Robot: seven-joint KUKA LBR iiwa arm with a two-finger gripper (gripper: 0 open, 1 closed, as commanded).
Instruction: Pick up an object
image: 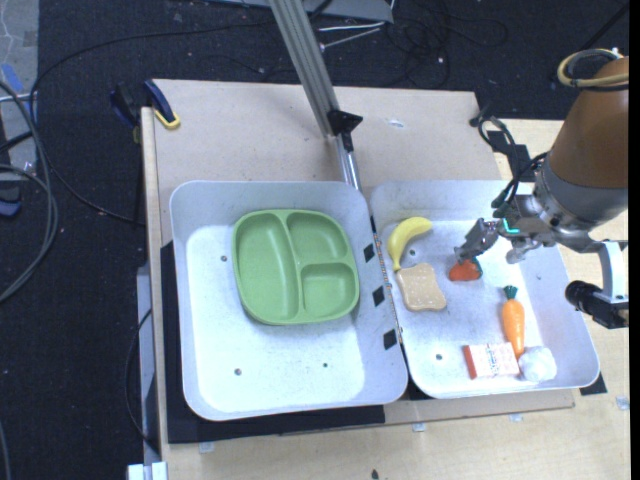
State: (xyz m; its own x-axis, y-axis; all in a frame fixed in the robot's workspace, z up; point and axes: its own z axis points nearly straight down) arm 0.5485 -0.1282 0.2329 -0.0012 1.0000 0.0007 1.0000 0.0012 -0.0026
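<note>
The gripper (478, 249) partly hides a small red object (464, 270).

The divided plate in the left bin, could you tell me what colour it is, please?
Light green all over; the divided plate shows best in the camera view.

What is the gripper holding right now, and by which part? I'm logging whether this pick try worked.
It cannot be told. The gripper sits right at the small red object in the right bin, but a hold between its fingers is not clear.
</note>
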